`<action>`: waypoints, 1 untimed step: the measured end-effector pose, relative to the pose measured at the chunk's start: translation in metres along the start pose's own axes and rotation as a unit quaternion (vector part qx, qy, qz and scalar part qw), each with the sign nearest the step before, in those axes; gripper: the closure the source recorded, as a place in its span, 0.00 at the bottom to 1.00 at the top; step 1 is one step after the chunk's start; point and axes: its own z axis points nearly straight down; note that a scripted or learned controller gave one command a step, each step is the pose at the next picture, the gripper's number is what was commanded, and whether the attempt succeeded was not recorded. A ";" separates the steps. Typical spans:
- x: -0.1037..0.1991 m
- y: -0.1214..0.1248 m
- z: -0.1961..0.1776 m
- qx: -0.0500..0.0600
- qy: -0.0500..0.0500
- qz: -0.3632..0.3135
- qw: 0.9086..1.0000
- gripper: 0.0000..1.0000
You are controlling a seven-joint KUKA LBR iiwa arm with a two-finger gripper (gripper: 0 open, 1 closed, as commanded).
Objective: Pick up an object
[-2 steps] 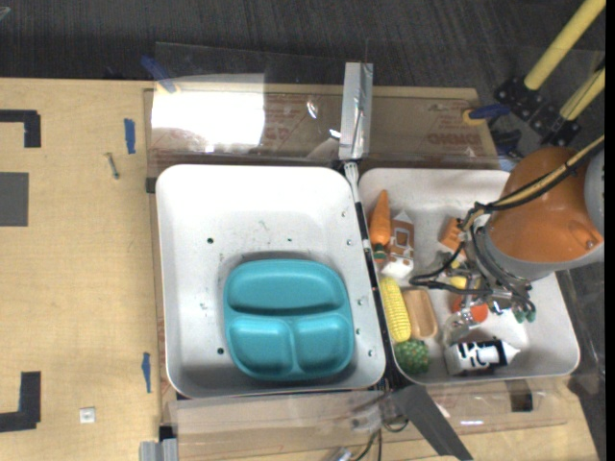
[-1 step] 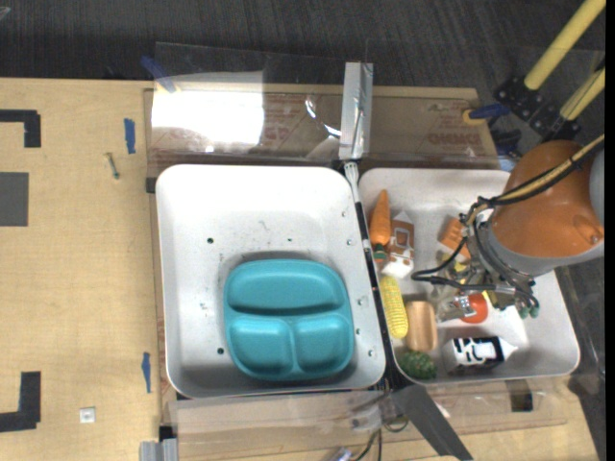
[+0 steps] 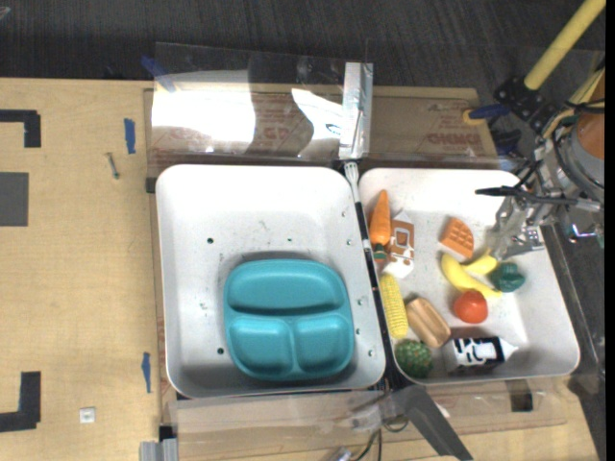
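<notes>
From my seat, the tool (image 3: 512,230) hangs over the right side of the right bin (image 3: 567,339), its metal parts reaching down toward the toy food. Directly under and just left of its tip lies the banana (image 3: 463,275), the nearest candidate for a pick. The banana's long axis runs on a diagonal, from upper left to lower right, with one yellow end turning up toward the tool. A small green piece (image 3: 509,278) sits just beside that end, touching or nearly touching it, and a tomato (image 3: 470,306) lies just below the banana. So I judge that any descent here meets a crowded cluster, and the approach would need to straddle the banana across its narrow width, not along it.

I cannot tell whether the tool is released or clenched: it is dark, blurred against cables and the arm's wrist, and nothing is plainly seen between its tips.

The arm itself is cut off at the right edge. The green piece is too small to identify. The left bin (image 3: 183,257) carries a teal divided tray (image 3: 286,317), well apart from the action.
</notes>
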 end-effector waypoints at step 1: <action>-0.057 0.005 -0.026 -0.002 0.002 -0.031 1.000 1.00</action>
